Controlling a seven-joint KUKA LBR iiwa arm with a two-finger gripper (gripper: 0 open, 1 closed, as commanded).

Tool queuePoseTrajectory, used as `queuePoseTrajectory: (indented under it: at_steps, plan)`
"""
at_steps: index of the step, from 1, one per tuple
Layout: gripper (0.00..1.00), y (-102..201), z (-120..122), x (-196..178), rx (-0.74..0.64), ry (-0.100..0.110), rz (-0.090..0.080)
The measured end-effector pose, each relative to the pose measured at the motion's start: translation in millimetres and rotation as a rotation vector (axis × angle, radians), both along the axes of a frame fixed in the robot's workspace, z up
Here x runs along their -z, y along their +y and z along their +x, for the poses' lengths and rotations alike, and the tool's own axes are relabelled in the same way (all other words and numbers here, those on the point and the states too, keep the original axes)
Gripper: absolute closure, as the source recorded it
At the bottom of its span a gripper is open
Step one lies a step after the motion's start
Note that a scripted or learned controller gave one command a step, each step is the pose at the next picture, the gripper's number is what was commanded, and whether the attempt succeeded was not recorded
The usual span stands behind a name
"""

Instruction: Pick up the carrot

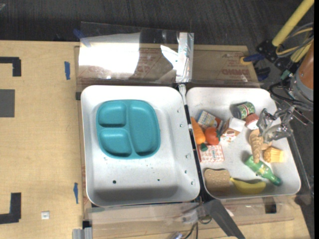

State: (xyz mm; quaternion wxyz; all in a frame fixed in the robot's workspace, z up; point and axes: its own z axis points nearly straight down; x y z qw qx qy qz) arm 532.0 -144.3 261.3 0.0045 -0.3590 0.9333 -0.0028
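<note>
Camera view: the carrot (198, 132) lies in the right bin (291, 180), against its left wall, with a red tomato (212, 136) touching its right side and a small carton (207, 118) just above. The gripper (273, 128) hovers low at the bin's right side, over a bread stick (256, 144), well apart from the carrot. Whether the jaws are spread or pressed together cannot be told. The left bin (172, 180) holds a teal tray (128, 128).

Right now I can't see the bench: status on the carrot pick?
Gripper low over right bin, nothing seen held. Carrot at bin's left wall, apart from gripper. Tomato and carton crowd it.
</note>
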Motion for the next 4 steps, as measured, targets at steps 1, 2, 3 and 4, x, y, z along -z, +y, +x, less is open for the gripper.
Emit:
queuePoseTrajectory:
  at_steps: [1,2,3,4]
  plan:
    - [1.00,-5,-36,86,-0.165,0.010,0.004]
    - [1.00,-41,-32,165,-0.009,0.003,0.002]
    - [1.00,46,36,170,-0.037,-0.009,0.005]
    - [1.00,-7,61,127,-0.109,-0.001,0.000]
